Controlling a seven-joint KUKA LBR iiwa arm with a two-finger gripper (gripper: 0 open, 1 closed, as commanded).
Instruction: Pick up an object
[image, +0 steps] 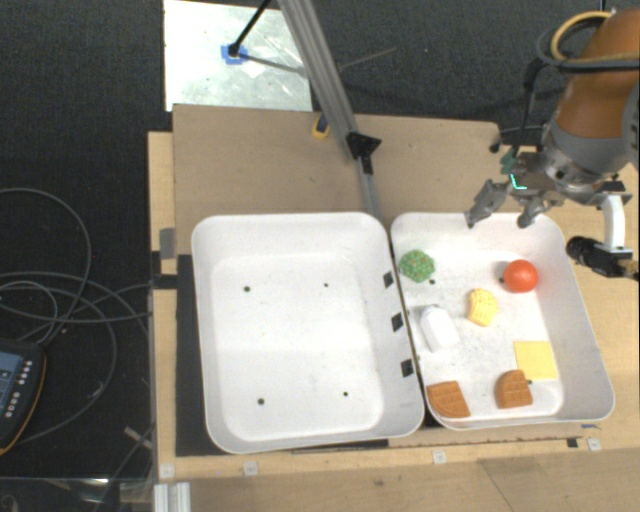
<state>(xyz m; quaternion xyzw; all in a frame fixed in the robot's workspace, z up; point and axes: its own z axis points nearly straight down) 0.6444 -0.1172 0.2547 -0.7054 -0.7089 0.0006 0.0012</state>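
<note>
I read the gripper (503, 214) as released: its two fingers are spread apart with nothing between them, above the far rim of the right bin (562, 312). All candidate objects lie in that bin: a green ball (417, 265), a red tomato (519, 275), a yellow corn piece (482, 307), a white block (437, 327), a yellow square (536, 359) and two brown pieces (448, 399) (513, 389). The tomato lies nearest the gripper, but apart from it.

- The arm (598, 95) is orange above, with a rounded grey wrist section below it.
- Black cables (548, 42) loop beside the orange part.
- The gripper (497, 221) has two dark grey, angular fingers (484, 204) on a grey metal base.
- A small teal light (517, 182) glows on that base.
</note>
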